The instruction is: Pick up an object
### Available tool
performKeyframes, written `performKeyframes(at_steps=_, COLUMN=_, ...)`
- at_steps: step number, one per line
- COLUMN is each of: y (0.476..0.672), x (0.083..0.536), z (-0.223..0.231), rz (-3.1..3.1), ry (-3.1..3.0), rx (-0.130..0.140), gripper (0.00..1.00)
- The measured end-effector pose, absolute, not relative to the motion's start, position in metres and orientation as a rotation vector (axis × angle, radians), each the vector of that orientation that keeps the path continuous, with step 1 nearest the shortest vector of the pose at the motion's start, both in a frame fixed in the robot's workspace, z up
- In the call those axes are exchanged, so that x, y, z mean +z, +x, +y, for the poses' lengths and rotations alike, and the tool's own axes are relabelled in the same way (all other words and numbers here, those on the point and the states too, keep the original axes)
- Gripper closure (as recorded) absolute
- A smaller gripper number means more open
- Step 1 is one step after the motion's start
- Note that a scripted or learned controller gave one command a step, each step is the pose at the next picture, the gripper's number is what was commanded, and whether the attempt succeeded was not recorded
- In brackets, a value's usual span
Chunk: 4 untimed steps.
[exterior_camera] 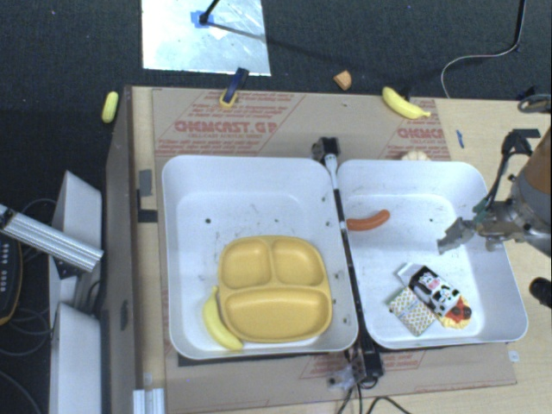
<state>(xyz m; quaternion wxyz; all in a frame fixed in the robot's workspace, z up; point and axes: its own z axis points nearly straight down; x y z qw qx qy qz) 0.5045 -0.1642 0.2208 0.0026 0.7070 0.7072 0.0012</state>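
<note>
Tool [450, 237] of mine hung over the right bin [405, 179] near its right wall, and I could not tell its state; it held nothing I could see. Nothing was picked yet: the sausage [367, 221] lay near the divider, the cow-patterned toy [438, 293] and checkered packet [411, 310] nearer the front.

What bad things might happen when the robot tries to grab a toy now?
1. The gripper hangs between the sausage and the black-and-white toy, above neither, so it may close on nothing.
2. That toy lies touching a checkered packet and an orange piece; a grab could catch several or push them apart.
</note>
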Motion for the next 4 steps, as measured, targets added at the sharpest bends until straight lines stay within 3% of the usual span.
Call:
performKeyframes(at_steps=1, y=0.487, x=0.252, z=-0.176, rz=2.22, ry=2.218, rx=0.002, gripper=0.0)
performKeyframes(at_steps=2, y=0.487, x=0.204, z=-0.105, rz=2.225, ry=2.217, rx=0.002, gripper=0.0)
performKeyframes(at_steps=3, y=0.529, x=0.287, z=-0.148, rz=2.222, ry=2.215, rx=0.003, gripper=0.0)
performKeyframes(at_steps=4, y=0.486, x=0.174, z=-0.139, rz=2.223, ry=2.22, rx=0.0, gripper=0.0)
